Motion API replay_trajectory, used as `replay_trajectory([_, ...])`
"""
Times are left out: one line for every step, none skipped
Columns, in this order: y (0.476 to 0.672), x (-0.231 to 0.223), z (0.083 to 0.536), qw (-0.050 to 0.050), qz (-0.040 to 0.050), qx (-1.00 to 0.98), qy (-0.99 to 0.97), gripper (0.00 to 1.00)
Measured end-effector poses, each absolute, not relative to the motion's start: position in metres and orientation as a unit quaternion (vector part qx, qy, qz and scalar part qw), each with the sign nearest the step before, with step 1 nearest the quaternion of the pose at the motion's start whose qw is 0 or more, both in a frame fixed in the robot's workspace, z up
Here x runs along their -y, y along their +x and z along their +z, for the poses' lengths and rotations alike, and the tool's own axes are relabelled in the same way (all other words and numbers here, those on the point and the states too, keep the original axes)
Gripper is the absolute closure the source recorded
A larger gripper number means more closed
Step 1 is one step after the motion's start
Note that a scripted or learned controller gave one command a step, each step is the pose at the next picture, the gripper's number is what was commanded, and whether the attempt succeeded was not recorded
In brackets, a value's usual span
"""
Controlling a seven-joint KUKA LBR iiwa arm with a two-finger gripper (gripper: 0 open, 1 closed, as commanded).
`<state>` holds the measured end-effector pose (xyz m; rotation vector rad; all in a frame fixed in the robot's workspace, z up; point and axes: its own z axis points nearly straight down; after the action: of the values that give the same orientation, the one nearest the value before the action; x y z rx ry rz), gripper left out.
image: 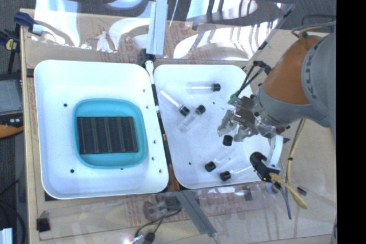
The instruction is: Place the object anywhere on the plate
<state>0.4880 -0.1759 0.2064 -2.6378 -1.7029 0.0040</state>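
Note:
A teal plate [108, 133] with a dark ribbed centre lies in the left white bin [51, 168]. Several clear vials with black caps lie scattered in the right white bin [189, 180]: one at the back [203, 87], two near the bin's left middle [174, 103] [194, 115], and one at the front [231, 174]. My gripper [231, 126] hangs low over the right part of the right bin, reaching in from the right. A black-capped piece [227, 140] sits just under and in front of it; whether it is touched is unclear.
A loose black cap [210, 166] rests near the right bin's front. The arm's grey body with its orange band [291, 80] covers the right bin's right edge. A clear screen [157, 23] stands behind both bins. Cables [286, 183] trail at the front right.

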Motion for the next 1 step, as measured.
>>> replay_trajectory([0.488,0.1759,0.2064,0.001,0.0013,0.542,-0.84,0.0])
